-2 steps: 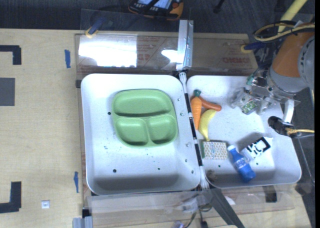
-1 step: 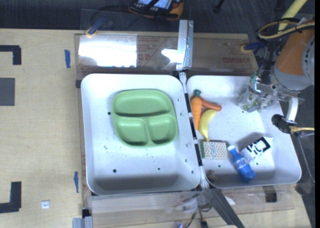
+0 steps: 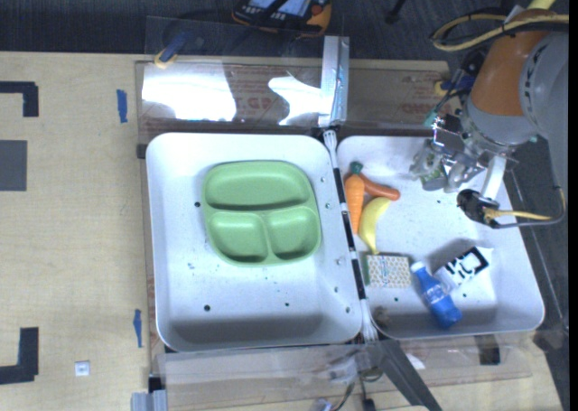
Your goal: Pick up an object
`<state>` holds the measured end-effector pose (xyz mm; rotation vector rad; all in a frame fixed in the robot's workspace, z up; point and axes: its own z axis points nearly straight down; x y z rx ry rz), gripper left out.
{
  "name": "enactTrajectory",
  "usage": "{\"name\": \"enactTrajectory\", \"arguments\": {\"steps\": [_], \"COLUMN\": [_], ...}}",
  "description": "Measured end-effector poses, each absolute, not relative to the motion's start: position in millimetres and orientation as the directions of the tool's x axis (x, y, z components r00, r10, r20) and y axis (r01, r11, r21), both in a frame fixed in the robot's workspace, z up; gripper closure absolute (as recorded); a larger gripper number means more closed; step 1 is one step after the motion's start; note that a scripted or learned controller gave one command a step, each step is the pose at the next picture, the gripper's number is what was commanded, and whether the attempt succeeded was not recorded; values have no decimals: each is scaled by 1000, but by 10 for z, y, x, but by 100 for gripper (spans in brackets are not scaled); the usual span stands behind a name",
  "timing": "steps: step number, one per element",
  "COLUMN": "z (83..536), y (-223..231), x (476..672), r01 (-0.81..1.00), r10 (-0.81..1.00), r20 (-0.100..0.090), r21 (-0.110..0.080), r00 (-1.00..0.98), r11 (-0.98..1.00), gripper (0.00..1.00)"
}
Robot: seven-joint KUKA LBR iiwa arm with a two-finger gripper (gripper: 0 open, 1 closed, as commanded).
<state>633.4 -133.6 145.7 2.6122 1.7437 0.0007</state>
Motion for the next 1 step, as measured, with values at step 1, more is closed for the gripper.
{"name": "enactTrajectory", "arguments": {"steps": [1], "z": [2180], "y": [-679], "x": [6460], "r01": [975], "r10": [975], "r20": [0], "r21": [1], "r00": [221], "r11": [-221], "gripper": [100]}}
